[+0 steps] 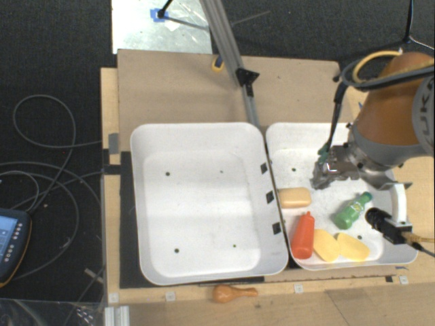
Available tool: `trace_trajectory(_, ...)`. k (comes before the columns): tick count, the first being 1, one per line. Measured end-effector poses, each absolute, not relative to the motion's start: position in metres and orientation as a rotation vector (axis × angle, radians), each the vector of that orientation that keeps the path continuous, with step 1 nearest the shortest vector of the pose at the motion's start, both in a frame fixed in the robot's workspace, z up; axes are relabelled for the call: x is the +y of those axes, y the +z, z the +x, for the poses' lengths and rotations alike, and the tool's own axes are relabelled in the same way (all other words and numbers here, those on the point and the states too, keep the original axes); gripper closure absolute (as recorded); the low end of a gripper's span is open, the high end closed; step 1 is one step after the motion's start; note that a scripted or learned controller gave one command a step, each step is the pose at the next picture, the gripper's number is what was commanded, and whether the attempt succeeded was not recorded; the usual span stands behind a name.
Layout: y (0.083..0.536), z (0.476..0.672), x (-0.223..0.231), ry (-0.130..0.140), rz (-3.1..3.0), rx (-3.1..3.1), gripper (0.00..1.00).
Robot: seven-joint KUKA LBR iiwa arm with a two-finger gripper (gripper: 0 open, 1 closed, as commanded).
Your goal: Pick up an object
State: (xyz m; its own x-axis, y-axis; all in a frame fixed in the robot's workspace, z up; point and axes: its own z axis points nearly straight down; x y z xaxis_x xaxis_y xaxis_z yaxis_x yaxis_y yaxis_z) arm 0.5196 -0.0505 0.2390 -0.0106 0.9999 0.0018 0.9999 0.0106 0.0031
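Two white bins (204,138); tool (325,176) hovers above tan block (294,197), grip state unclear.

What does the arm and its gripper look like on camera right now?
The arm is bulky, with a broad orange band above grey wrist housing. A yellow cable loops over it and a black one hangs alongside. The gripper is a small dark metal unit.
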Motion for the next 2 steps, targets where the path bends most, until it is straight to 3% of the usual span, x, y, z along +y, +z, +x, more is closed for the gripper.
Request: trace_trajectory(2,0.227,0.519,0.060,0.002,2.211,2.235,1.00)
